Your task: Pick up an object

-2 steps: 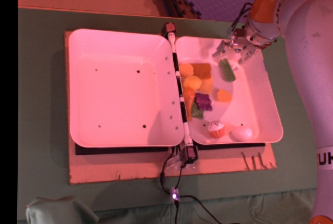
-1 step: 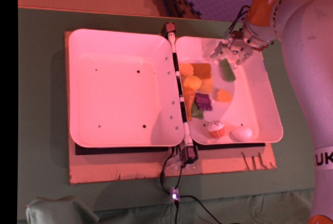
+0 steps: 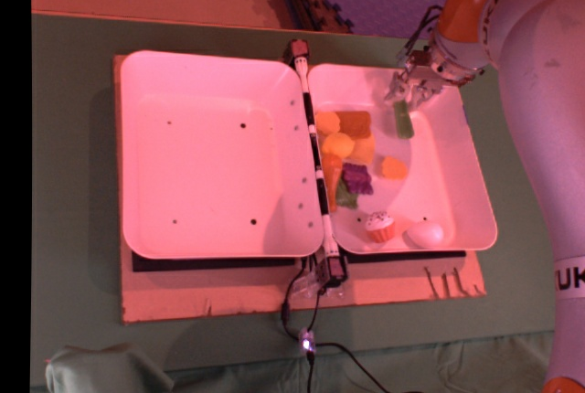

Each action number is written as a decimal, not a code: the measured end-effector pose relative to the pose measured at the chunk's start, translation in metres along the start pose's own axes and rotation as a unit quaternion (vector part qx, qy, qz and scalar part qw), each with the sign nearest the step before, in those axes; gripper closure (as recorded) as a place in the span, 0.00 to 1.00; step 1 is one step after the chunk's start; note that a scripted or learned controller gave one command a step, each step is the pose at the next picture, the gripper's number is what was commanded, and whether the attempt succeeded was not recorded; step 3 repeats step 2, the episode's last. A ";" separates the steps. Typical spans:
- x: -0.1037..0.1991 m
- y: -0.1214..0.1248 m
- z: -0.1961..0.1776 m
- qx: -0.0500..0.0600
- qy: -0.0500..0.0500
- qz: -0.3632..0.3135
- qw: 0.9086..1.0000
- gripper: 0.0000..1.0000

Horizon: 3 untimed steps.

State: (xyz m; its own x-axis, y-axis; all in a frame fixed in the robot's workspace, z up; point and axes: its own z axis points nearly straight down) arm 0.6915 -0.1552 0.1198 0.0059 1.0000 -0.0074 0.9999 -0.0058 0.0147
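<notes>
Two white bins side by side on worktop [image 3: 82, 199]. Right bin [image 3: 462, 181]: white egg [image 3: 425, 233] and cupcake [image 3: 379, 226] at near edge, just beside each other. Behind them purple piece [image 3: 357, 178], then cluster of orange and yellow pieces [image 3: 343, 135] along divider. Far end: green stick [image 3: 403, 120] between end effector [image 3: 403, 99] fingers, fingers clamped on its upper end. Left bin [image 3: 210, 154] beside it.
</notes>
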 end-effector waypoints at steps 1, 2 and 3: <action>-0.005 -0.001 -0.049 0.002 0.002 -0.002 1.000 1.00; -0.014 0.005 -0.113 0.001 0.002 -0.002 1.000 1.00; -0.014 0.005 -0.113 0.001 0.002 -0.002 1.000 1.00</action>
